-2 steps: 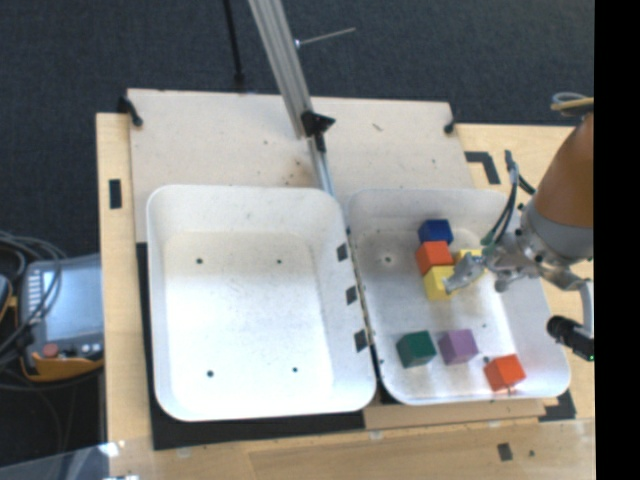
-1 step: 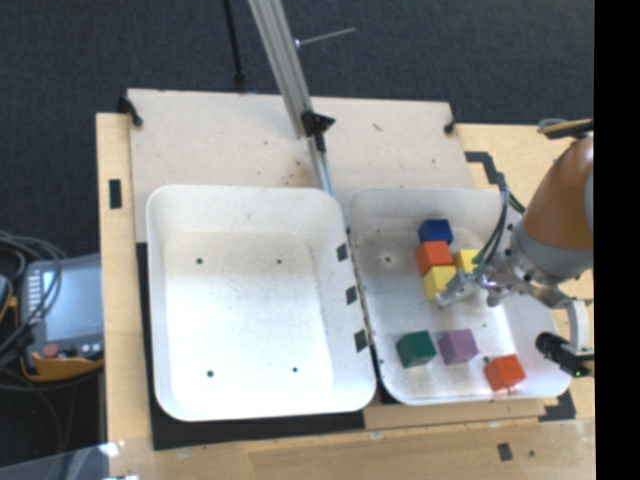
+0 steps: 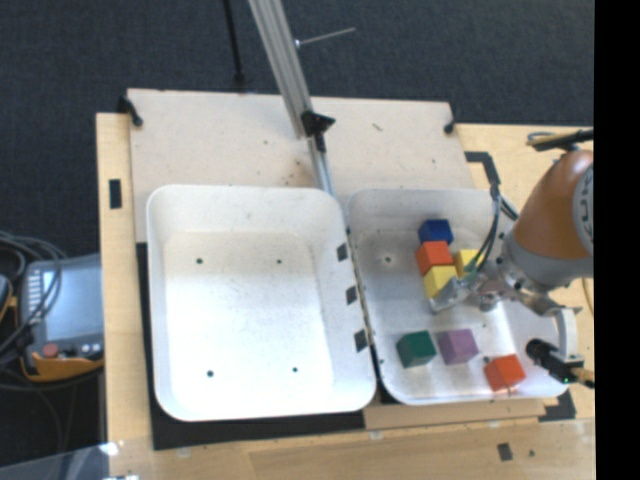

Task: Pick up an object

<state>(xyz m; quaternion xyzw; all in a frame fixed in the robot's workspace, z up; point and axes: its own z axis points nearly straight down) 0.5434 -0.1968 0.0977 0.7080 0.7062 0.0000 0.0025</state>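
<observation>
gripper touching yellow block, block axis unclear

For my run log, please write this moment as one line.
arm: over right bin | gripper: beside yellow block, grasp unclear | left bin: no blocks | task: not done

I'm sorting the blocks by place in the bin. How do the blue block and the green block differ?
The blue block is blue and lies toward the far side of the right bin; the green block is green and lies near the front. The blue block touches an orange block; the green block sits just beside a purple block. Both are small cubes in the same bin.
</observation>
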